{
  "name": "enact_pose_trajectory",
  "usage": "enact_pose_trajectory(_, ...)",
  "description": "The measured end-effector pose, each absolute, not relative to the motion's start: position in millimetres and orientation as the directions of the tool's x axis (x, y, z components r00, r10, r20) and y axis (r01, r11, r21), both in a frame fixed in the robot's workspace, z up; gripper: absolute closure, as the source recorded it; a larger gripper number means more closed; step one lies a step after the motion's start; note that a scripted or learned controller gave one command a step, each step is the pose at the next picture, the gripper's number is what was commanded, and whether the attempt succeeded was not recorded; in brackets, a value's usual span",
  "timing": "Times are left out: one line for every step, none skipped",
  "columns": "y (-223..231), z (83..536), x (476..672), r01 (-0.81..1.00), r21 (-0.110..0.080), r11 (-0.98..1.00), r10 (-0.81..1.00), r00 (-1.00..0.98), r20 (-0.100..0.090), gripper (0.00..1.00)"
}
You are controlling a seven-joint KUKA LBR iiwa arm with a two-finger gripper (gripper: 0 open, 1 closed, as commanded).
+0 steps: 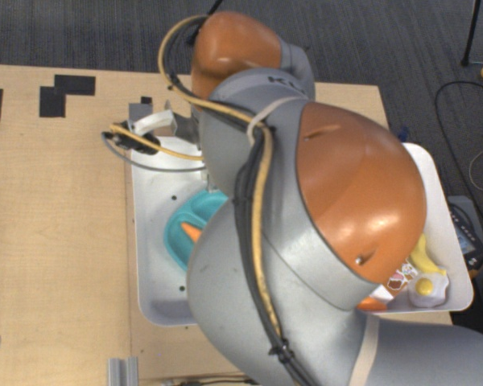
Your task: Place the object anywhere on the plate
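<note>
Left of frame centre, my arm (306, 215) overhangs the teal plate (185, 227), an orange object (192, 232) already on it; my claw's grip: cannot tell.

We look down on a wooden tabletop (56, 215) bearing two white bins. The grey and orange arm (306, 215) covers most of both. In the left bin (149, 215) we see a teal plate (185, 227) with an orange piece (191, 232) on it. The right bin (443, 215) holds a yellow banana (423, 256) and a white fried egg (427, 288).
</note>
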State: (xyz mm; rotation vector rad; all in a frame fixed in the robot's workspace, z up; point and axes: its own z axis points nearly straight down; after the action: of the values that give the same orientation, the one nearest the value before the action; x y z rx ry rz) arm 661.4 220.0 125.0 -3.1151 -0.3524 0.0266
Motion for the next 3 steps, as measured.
enact_pose_trajectory(220.5, 137.2, 662.6, 0.223, -0.011, -0.975, 0.224, 0.975, -0.014, 1.00)
enact_pose_trajectory(221.1, 148.6, 663.6, 0.223, -0.016, -0.975, 0.223, 0.975, -0.013, 1.00)
enact_pose_trajectory(221.4, 159.8, 664.6, 0.222, -0.020, -0.975, 0.223, 0.975, -0.012, 1.00)
